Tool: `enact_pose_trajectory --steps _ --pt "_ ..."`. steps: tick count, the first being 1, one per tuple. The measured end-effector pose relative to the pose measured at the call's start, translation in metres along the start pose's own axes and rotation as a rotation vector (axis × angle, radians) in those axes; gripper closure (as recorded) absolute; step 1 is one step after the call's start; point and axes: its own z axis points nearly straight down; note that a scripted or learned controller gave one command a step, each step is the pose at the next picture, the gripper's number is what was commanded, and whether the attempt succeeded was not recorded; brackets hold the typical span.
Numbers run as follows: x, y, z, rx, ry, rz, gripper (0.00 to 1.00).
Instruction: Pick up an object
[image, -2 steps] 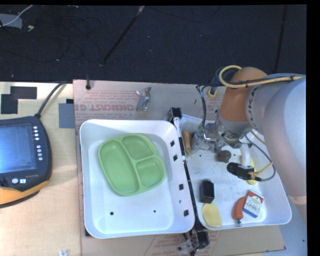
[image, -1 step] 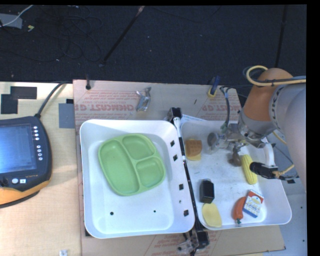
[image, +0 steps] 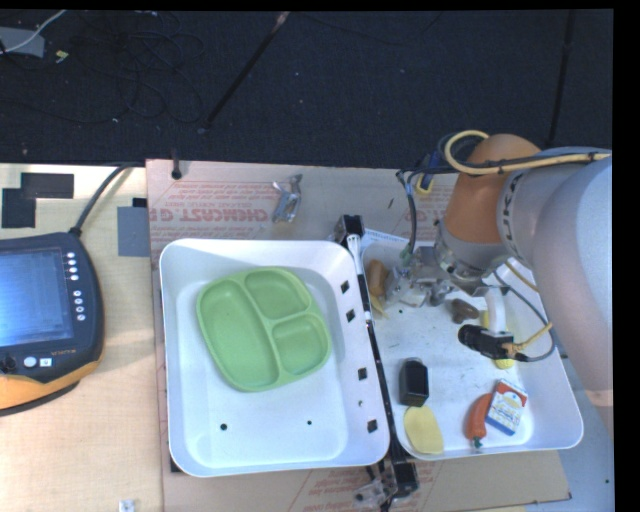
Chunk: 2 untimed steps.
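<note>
My gripper (image: 412, 290) is low over the back left part of the right bin (image: 560, 425), under the grey arm and its orange band. A small brown object (image: 378, 279) lies just left of it, against the bin's left wall. Toward the front of this bin lie a black block (image: 414, 382), a yellow rounded piece (image: 424, 431), an orange carrot-like piece (image: 479, 418) and a small blue, white and red box (image: 508, 408). None of these touches the gripper.
The left bin (image: 200, 430) holds a green divided plate (image: 264, 327). A teach pendant (image: 40, 310) lies on the bench at the far left. A small metal clip (image: 288, 200) rests on the cardboard behind the bins.
</note>
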Motion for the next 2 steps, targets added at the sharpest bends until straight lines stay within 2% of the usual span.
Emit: enact_pose_trajectory --steps 1,2 --pt "0.0116 -0.0005 -0.0005 -0.001 -0.008 0.006 0.00" --pt "0.0095 -0.0003 -0.0001 0.000 -0.002 0.004 0.00"
